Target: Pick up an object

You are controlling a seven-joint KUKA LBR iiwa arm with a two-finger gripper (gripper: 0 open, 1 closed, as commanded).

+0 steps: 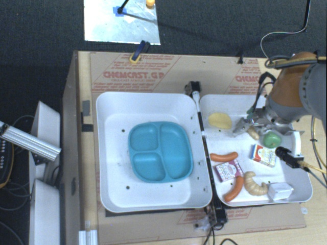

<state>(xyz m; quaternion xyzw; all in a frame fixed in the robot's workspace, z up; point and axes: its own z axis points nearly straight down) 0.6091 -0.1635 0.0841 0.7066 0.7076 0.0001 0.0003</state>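
The right bin (pixel 301 185) holds several small items: a pale yellow piece (pixel 220 120), two orange sausages (pixel 224 156) (pixel 234 187), a pink box (pixel 227 170), a red and white carton (pixel 263 154), a green ball (pixel 271 138), a tan croissant shape (pixel 255 183) and a white block (pixel 280 191). My gripper (pixel 249 125) hangs low over the back of this bin, just left of the green ball and right of the yellow piece. A beige item (pixel 254 132) lies right at its tip.
The left bin (pixel 110 137) holds a blue divided plate (pixel 160 151). A black divider clip (pixel 193 88) sits between the bins at the back. The grey arm with its orange band (pixel 291 88) comes in from the right. Cables (pixel 306 14) trail behind.
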